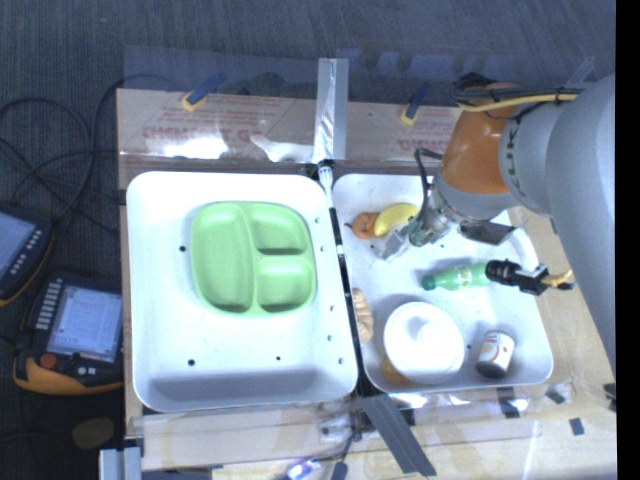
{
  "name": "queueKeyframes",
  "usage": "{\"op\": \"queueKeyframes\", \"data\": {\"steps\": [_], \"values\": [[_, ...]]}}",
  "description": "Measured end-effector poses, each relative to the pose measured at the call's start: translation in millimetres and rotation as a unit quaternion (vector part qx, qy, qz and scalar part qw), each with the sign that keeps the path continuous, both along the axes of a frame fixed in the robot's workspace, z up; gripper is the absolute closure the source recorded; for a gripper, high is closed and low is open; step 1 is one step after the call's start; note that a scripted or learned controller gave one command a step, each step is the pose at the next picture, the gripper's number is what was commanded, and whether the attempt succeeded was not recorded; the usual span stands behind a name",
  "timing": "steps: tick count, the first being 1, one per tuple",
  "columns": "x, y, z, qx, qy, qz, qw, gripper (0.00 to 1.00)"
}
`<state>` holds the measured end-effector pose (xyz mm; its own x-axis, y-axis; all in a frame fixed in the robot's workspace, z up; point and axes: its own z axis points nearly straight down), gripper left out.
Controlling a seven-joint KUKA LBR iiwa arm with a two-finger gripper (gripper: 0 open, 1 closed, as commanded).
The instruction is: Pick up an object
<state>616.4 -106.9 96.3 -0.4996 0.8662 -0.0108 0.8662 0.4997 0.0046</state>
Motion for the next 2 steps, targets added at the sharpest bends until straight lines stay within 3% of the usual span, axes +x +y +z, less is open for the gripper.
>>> {"op": "queueKeyframes", "data": {"steps": [1,2], "values": [[46,57,85,0.002,0.006,-0.095,0.9955,1.0],[29,-16,64,0.0019,0.006,-0.348,0.9374,1.0]]}}
